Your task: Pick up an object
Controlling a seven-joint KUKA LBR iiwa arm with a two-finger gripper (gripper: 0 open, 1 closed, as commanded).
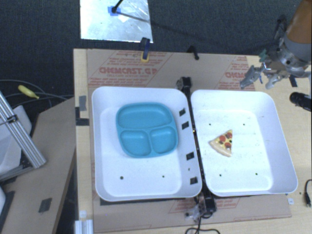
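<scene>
Pizza slice (222, 143), a small toy wedge, lies flat near the middle of the right bin (278, 130), and nothing else shares that bin with it. You are at the approach step: the gripper (261, 77) hangs above the bin's far right corner with its fingers spread and nothing between them. Your next move calls for carrying it in over the slice, lining the fingers across the wedge, and lowering. Because the slice sits so low, the fingers could skid over it. The blue divided plate (146, 129) rests in the left bin (105, 145), well apart, so the path stands unobstructed.
</scene>
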